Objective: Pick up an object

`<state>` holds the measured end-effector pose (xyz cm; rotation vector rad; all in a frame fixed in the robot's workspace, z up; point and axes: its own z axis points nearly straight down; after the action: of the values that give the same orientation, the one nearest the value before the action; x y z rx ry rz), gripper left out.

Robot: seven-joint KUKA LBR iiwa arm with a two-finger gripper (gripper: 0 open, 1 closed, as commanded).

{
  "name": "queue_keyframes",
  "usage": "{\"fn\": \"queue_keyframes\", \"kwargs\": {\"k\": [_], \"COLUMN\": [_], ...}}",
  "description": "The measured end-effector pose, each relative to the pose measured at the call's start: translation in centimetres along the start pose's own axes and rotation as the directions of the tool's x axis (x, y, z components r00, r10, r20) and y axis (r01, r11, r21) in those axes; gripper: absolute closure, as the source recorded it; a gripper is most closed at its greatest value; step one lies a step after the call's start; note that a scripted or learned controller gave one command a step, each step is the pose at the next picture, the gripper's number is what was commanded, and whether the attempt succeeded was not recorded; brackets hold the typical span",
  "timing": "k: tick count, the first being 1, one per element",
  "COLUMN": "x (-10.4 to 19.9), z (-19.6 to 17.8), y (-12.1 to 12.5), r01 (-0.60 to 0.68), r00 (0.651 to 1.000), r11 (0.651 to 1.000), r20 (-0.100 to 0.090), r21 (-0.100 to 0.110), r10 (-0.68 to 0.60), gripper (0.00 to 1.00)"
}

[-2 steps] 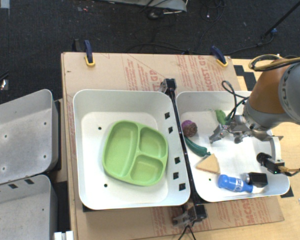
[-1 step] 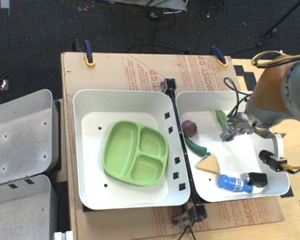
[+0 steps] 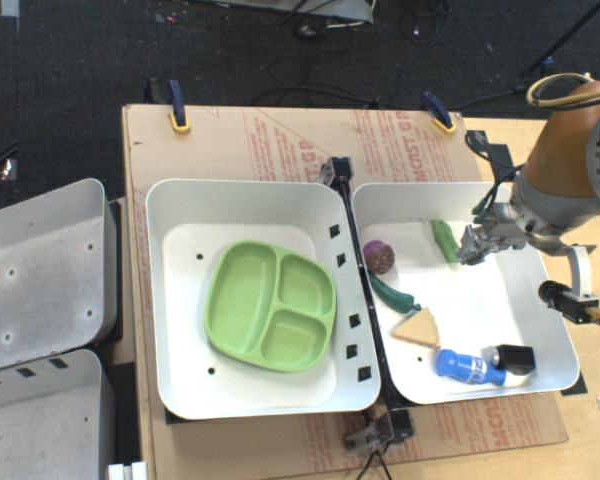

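- A grey KUKA arm with an orange band reaches over the right bin (image 3: 550,313), its gripper (image 3: 472,250) low at the bin's upper right area.
- Whether the gripper's fingers are apart or together cannot be told at this angle.
- Just beside the gripper, toward the divider between the bins, lies a light green stick-shaped object (image 3: 443,240), tilted; contact between the two cannot be judged.
- Further toward the divider sits a purple ball (image 3: 379,256), with a dark green curved pod (image 3: 391,293) just below it.
- A tan wedge (image 3: 417,328) rests below the pod, near the bin's middle.
- A blue bottle with a black cap (image 3: 483,365) lies on its side along the bin's lower edge.
- The left bin (image 3: 180,268) holds a green divided plate (image 3: 271,306) of three compartments.
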<state>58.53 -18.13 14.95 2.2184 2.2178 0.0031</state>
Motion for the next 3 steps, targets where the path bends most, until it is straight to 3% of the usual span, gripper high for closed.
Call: {"fn": "queue_keyframes", "kwargs": {"k": [2,3], "x": [-1.8,4.0], "z": [-9.7,-9.8], "y": [0.7,0.8], "r01": [0.001,0.007], "r00": [1.0,1.0], "r11": [1.0,1.0], "r20": [0.0,-0.002], "r21": [0.001,0.005], "r10": [-0.001,-0.007], "gripper": [1.0,1.0]}}
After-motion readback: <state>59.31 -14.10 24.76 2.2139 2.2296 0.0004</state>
